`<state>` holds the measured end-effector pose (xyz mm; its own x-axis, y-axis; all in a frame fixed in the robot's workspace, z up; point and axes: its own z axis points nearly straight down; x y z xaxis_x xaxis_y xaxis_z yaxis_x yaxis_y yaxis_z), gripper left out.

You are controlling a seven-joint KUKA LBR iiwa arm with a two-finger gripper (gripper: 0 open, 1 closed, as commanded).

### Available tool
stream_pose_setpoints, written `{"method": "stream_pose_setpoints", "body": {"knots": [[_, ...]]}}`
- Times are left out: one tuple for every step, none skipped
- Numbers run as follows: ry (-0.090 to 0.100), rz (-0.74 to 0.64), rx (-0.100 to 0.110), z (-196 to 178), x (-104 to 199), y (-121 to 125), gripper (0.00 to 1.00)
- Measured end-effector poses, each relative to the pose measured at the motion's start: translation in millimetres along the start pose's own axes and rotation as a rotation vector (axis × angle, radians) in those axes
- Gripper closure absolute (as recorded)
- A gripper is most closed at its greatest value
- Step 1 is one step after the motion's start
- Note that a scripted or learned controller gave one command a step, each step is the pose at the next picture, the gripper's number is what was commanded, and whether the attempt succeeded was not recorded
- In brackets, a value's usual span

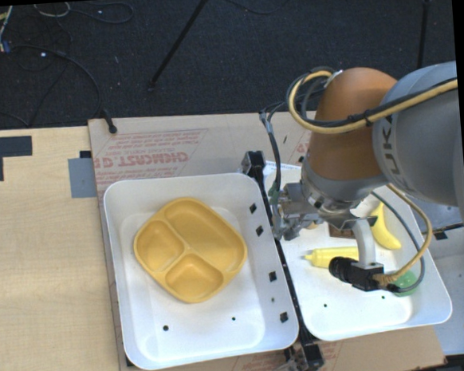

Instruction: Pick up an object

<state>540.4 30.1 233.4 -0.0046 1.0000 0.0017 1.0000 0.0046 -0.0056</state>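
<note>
My gripper (288, 226) hangs low over the left side of the right bin (363, 322), close to the wall between the two bins. The grey and orange wrist covers most of it. A yellow banana-shaped object (386, 228) lies in the right bin just right of the wrist. Below the wrist, a small yellow elongated object (327, 256) lies on the bin floor, its tip pointing left. A yellow divided plate (189, 248) with three compartments rests in the left bin (148, 339).
A small green item (407, 281) peeks out at the right bin's lower right. Cardboard (157, 150) lies under both bins. The light wooden bench top (38, 268) stretches to the left. Cables cross the dark floor behind.
</note>
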Motion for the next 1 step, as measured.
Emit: {"method": "stream_pose_setpoints", "body": {"knots": [[0.000,-0.001,0.000,-4.5,43.8,-16.7,1.00]]}}
